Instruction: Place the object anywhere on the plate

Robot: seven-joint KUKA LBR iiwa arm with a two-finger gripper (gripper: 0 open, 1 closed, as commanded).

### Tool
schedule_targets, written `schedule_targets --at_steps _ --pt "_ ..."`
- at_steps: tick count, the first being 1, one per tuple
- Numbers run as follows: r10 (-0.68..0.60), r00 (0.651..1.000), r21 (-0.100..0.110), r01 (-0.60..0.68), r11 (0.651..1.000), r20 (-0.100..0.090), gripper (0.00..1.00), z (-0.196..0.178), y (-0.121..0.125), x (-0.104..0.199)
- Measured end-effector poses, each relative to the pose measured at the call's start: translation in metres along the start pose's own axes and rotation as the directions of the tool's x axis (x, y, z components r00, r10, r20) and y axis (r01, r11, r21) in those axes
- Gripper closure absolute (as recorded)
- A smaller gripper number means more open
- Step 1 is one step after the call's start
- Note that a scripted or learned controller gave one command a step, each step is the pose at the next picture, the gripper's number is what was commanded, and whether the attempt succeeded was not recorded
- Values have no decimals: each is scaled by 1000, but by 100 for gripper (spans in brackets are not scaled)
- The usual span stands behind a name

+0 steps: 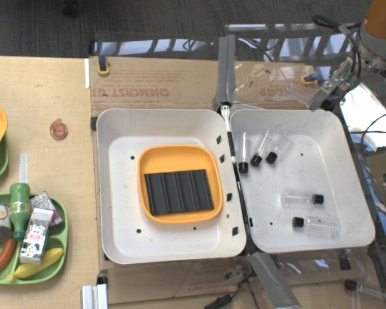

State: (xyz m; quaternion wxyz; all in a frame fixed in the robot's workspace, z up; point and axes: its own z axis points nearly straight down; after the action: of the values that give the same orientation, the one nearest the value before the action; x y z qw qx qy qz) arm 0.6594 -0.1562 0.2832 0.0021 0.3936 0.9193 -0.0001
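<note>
The only writing that is showing clearly is on the cardboard (pixel 156 89) lying behind the left bin (pixel 116 185): red printed letters, upside down in this view, reading something like "CHEMCUT"; the smaller lines beside it are too small to read. A small carton (pixel 33 237) with a cow-like picture is lying on the green tray (pixel 55 266), far left of the plate, but its text is not readable.

The plate (pixel 180 163) is sitting in the middle of the left bin. It is orange-yellow, with rounded corners, and is carrying a dark ribbed insert (pixel 180 192) with four strips.

The task's things are the vials (pixel 257 152), small clear tubes with black caps. All are lying in the right bin (pixel 354 166), to the right of the plate. Three are lying close together, near the plate's upper right corner, with caps pointing down toward the viewer. Two more vials (pixel 305 211) are lying farther right and lower than the plate, well apart from the first three; one cap is pointing right, the other left.

The arm (pixel 376 18), with its orange band, is hanging far to the upper right of the plate, above the back corner of the right bin. The claw (pixel 331 90) is there too, but I cannot tell how open it is, and no vial is showing in it.
</note>
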Motion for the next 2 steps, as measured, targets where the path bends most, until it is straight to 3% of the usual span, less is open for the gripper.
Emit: schedule_targets --at_steps 1,2 --pt "-188 982 0 188 982 0 100 -97 -47 -38" --pt "-188 982 0 188 982 0 0 -97 -47 -38"
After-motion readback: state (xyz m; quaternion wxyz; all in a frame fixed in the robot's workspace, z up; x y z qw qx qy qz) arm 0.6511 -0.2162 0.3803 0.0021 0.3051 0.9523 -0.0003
